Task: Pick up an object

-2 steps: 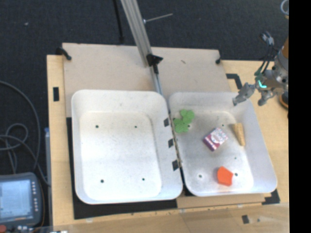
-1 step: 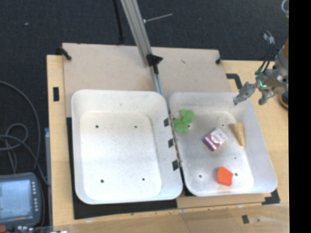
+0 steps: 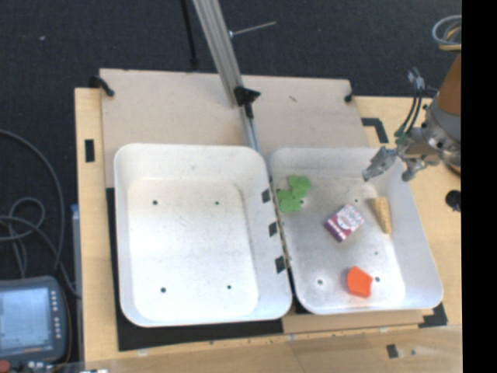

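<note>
Progress: nothing was lifted yet; all four objects lay in the right bin (image 3: 419, 282), so the whole pick remained.
Gripper (image 3: 394, 165): hung above the right bin's far right corner, fingers spread apart and bare.
Likeliest target (my guess): the tan wedge (image 3: 380, 214), near the right wall.
Wedge axis: ran far-to-near, along that wall.
Others: purple box (image 3: 344, 222) mid-bin, orange block (image 3: 359, 281) near front edge, green toy (image 3: 293, 193) by left wall.

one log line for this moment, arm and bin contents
gripper over right bin's top right rim, nothing held | right bin: green toy, purple box, tan piece, orange block
</note>
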`<state>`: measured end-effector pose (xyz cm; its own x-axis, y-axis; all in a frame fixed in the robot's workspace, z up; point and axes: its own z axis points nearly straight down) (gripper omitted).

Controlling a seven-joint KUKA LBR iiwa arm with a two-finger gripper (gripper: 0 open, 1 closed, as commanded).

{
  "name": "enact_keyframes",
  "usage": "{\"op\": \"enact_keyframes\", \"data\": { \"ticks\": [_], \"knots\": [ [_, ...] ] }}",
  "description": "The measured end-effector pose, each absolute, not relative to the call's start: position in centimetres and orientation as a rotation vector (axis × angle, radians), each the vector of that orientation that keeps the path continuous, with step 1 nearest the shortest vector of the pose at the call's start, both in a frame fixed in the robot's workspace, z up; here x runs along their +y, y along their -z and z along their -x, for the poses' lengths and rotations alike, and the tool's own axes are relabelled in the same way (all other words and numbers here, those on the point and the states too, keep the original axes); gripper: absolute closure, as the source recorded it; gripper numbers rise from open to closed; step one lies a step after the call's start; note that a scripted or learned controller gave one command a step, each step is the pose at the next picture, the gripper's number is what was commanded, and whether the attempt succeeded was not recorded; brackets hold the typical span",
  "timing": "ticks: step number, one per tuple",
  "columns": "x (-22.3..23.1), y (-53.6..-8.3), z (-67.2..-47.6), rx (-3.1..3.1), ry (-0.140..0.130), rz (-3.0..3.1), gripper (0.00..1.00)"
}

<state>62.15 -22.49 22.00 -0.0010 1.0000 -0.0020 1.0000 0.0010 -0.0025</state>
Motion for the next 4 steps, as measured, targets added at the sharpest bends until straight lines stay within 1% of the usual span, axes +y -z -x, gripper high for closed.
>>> {"op": "enact_keyframes", "data": {
  "ticks": [1, 2, 3, 4],
  "knots": [
    [-22.3, -15.8, -61.6, -2.22, -0.006, 2.22, 0.0],
    [-22.3, -11.2, -62.0, -2.228, 0.009, 2.229, 0.0],
    [-22.3, -12.7, -62.1, -2.23, 0.016, 2.233, 1.0],
    [-21.6, -17.7, -62.0, -2.229, 0.005, 2.223, 1.0]
  ]
}}
